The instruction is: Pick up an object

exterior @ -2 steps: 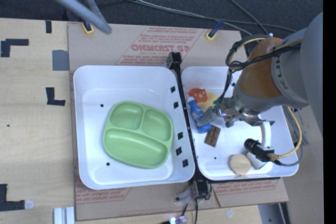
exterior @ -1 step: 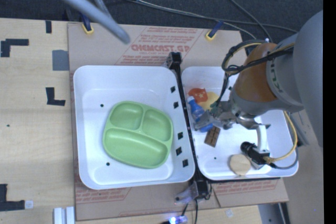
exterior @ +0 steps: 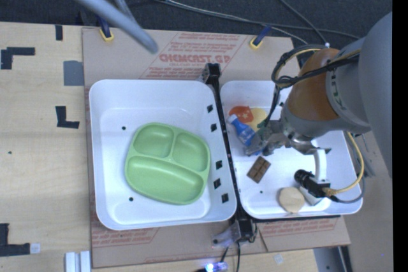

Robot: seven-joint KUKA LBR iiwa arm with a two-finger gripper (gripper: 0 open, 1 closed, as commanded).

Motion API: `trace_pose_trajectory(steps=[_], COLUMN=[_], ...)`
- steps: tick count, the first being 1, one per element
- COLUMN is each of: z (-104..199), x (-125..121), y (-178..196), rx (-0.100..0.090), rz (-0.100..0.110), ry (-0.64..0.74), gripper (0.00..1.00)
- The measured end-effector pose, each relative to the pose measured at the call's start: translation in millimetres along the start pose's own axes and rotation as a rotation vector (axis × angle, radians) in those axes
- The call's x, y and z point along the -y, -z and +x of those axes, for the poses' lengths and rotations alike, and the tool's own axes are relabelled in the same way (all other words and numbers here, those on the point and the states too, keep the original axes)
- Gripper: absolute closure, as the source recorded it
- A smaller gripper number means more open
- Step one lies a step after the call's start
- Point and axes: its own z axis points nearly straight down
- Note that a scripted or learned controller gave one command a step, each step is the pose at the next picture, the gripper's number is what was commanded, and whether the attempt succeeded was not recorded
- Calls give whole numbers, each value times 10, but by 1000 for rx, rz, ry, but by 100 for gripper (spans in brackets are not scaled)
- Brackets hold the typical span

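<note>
The grey arm [exterior: 357, 83], rising closest to the lens, comes in from three o'clock and hides much of the right bin [exterior: 344, 206] beneath its orange-banded wrist. At its tip the gripper [exterior: 262, 143] is low in that bin, at about ten o'clock of the bin's middle, right over a blue-and-white packet [exterior: 244, 130]. Whether it is spread or pinched I cannot tell; the wrist body blocks the view, and nothing can be seen caught in it.

Judging by this pose, the step in hand is the descent or the grasp itself, with the packet the likely target. The next move calls for a firm closure on the packet and a straight lift, keeping off the divider wall at nine o'clock of the gripper.

The packet looks small, flat and glossy, lying tilted and touching a red-orange round piece [exterior: 240, 114] at its twelve o'clock, with a yellow item [exterior: 258, 115] just beside that. Thin and slick, it may slip out.

Outward from there, a brown chocolate-like block [exterior: 258, 169] lies at six o'clock of the gripper, close by, and a pale beige lump [exterior: 292, 199] sits farther toward five o'clock near the bin's front rim. Across the divider, at nine o'clock, the left bin [exterior: 108, 137] holds a green compartment plate [exterior: 168, 162], well apart.
</note>
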Motion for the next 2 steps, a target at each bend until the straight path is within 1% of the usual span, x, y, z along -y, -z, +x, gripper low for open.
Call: trace_pose_trajectory(steps=[1,2], z=[-84,-105], x=[21,11], y=[467,888], rx=[-1,-1], rz=[-1,-2], ry=[-2,-1], gripper=[100,100])
